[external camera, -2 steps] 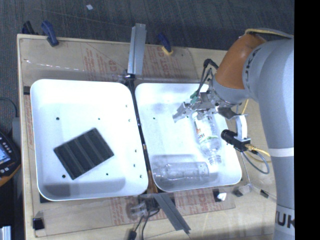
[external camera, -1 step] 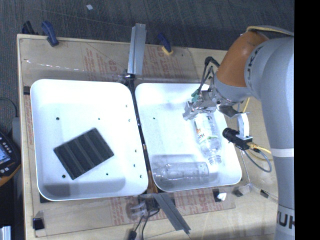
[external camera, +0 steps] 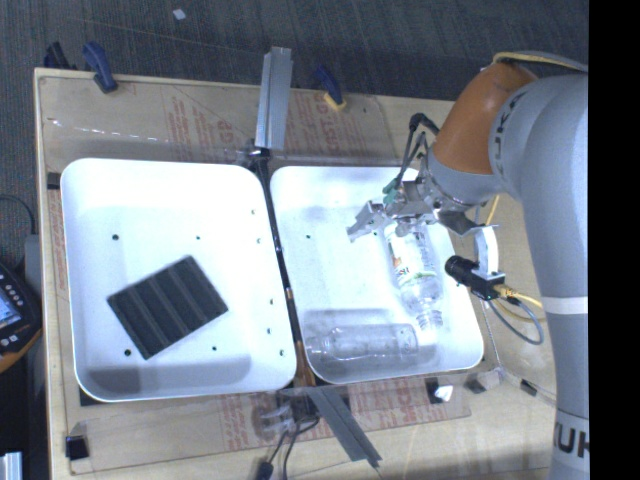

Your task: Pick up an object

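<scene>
Two clear plastic bottles lie in the right bin (external camera: 300, 268). One bottle (external camera: 416, 276) with a small label lies along the bin's right side, its cap end toward the near right corner. The other bottle (external camera: 362, 341) lies crosswise against the near wall. My gripper (external camera: 385, 222) hangs over the far end of the labelled bottle, at the upper right of this bin. Whether it touches the bottle I cannot tell. A black ribbed rectangular pad (external camera: 167, 305) lies flat and tilted in the left bin (external camera: 90, 198).
A metal divider bar (external camera: 272, 98) runs between the bins at the far side. Blue clamps (external camera: 100, 68) sit on the bench's far edge. The grey arm (external camera: 545, 168) fills the right side beyond the right bin.
</scene>
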Controlling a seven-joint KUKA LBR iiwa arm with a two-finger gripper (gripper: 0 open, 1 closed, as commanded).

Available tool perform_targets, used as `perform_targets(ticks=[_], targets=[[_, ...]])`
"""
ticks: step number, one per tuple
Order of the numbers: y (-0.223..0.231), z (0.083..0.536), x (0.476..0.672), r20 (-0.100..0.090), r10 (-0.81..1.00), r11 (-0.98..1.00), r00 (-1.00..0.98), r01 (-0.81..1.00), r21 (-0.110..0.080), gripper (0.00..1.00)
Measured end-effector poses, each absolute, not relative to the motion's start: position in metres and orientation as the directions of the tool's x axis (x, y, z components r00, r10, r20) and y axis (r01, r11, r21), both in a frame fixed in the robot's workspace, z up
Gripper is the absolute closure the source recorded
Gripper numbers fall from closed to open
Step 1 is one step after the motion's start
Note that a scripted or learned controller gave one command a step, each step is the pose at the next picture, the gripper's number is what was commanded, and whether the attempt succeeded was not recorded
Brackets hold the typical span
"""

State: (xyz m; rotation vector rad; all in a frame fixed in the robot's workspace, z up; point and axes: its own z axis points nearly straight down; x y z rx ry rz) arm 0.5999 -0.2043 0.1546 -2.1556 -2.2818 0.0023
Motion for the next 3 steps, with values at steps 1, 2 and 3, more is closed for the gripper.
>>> perform_targets(ticks=[1, 2, 3], targets=[[-0.2098, 0.1569, 0.5602, 0.002, 0.997, 0.083, -0.083, 0.997, -0.003, 0.00], [-0.2098, 0.1569, 0.5601, 0.001, 0.997, 0.083, -0.083, 0.997, -0.003, 0.00], [-0.2098, 0.1569, 0.5601, 0.001, 0.997, 0.083, -0.083, 0.997, -0.003, 0.00]])
